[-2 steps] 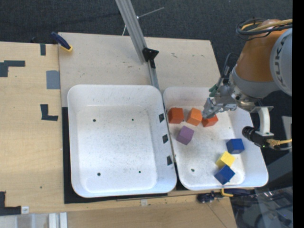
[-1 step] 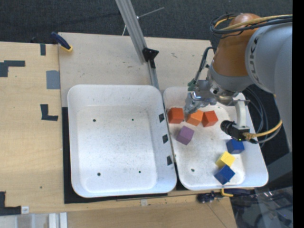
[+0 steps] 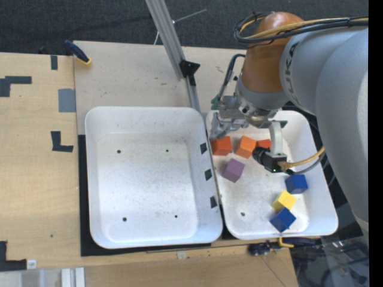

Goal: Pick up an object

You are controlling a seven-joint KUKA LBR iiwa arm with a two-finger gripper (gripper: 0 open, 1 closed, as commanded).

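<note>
Blocks lie clustered in our right bin (image 3: 320, 217), so our hand (image 3: 222, 126) hangs just above the orange-red cube (image 3: 222, 146); its grip state we cannot tell.

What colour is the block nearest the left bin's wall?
Purple block, clearest in the camera view.

bench (image 3: 36, 178): pale wood | floor (image 3: 90, 11): dark carpet | pole (image 3: 164, 26): grey metal

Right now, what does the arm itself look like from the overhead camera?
The arm has smooth, rounded grey casing with an orange band above the wrist. Dark cables loop over that band. The end effector is a grey metal piece, and a yellow cable trails beside it.
</note>
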